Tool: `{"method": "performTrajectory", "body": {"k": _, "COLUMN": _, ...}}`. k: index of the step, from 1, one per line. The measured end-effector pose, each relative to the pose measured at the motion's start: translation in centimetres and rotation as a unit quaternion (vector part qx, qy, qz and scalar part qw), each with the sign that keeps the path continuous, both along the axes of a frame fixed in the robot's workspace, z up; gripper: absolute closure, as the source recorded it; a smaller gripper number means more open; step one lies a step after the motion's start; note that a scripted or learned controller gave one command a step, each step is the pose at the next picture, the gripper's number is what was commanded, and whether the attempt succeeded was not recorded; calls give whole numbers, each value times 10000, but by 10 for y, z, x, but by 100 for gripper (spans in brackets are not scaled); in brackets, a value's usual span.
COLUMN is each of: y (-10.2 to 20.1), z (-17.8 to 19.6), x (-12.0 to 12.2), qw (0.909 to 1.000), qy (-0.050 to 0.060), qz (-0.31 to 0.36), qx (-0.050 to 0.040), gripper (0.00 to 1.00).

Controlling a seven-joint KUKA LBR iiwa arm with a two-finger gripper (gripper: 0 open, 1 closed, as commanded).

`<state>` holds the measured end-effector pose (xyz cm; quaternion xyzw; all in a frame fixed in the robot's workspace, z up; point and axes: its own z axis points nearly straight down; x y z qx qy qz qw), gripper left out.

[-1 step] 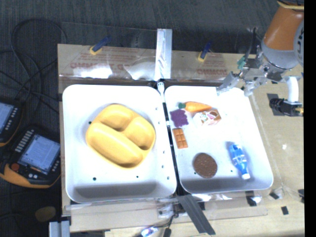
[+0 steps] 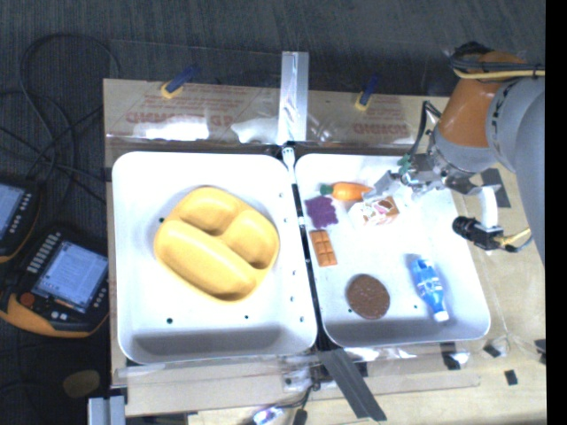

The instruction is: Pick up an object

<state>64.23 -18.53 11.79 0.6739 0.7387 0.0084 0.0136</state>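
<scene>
1. Several small objects lie before you in the right bin point(image 2: 469, 264); take that bin as your landmark. A carrot point(image 2: 347, 189) sits near its back wall, toward the left side, and a purple piece point(image 2: 321, 210) lies just beside the carrot, nearer the bin's left wall.
2. You will find a white-and-red wrapped item point(image 2: 380, 210) in the back middle of the right bin, just right of the carrot.
3. An orange ridged block point(image 2: 323, 247) lies along the right bin's left wall, a little in front of the purple piece.
4. A round brown disc point(image 2: 367, 296) rests near the right bin's front wall, roughly at the middle.
5. A blue bottle point(image 2: 429, 287) lies on its side toward the right bin's front right corner, apart from the disc.
6. Your tool point(image 2: 409, 177) hangs over the right bin's back edge, close to the wrapped item; you cannot tell how it is set or whether anything is in it.
7. The arm point(image 2: 483, 122) reaches in over the right bin's back right corner.
8. Left of the right bin, touching it along the shared edge, the left bin point(image 2: 133, 326) carries a big yellow lumpy object point(image 2: 215, 242).
9. Both bins sit on the desk point(image 2: 120, 113).
</scene>
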Motion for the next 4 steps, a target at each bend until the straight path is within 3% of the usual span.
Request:
{"method": "performTrajectory", "body": {"k": 1, "y": 2, "z": -7, "x": -43, "qw": 9995, "qy": -136, "qz": 265, "qx": -39, "gripper": 0}}
{"method": "performTrajectory", "body": {"k": 2, "y": -33, "z": -7, "x": -109, "qw": 9997, "qy": -139, "qz": 183, "qx": -7, "gripper": 0}}
{"method": "performTrajectory", "body": {"k": 3, "y": -33, "z": -7, "x": -133, "qw": 9993, "qy": -190, "qz": 331, "qx": -41, "gripper": 0}}
{"method": "performTrajectory", "body": {"k": 4, "y": -28, "z": -6, "x": -137, "qw": 9998, "qy": -157, "qz": -148, "qx": -40, "gripper": 0}}
